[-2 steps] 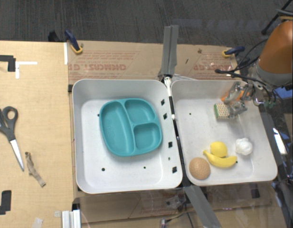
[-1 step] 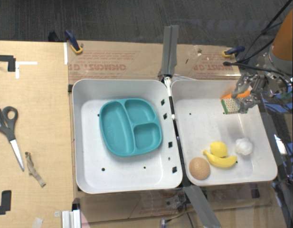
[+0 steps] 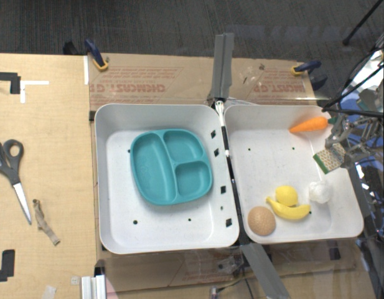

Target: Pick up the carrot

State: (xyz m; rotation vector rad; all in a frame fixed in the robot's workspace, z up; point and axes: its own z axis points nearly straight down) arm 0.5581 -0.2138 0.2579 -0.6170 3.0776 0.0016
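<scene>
The orange carrot (image 3: 308, 126) lies pointing left at the far right of the right bin (image 3: 266, 161), close to its back wall. My gripper (image 3: 338, 143) is at the bin's right edge, just right of and slightly below the carrot's thick end. It is a tangle of grey metal with a green-patterned piece at its lower left. Whether it touches the carrot cannot be made out.
The right bin's front holds a yellow banana (image 3: 291, 211), a lemon (image 3: 286, 195), a brown egg-shaped thing (image 3: 261, 220) and a white lump (image 3: 320, 192). A teal divided plate (image 3: 173, 167) sits in the left bin (image 3: 111, 179). Scissors (image 3: 12, 170) lie on the bench at left.
</scene>
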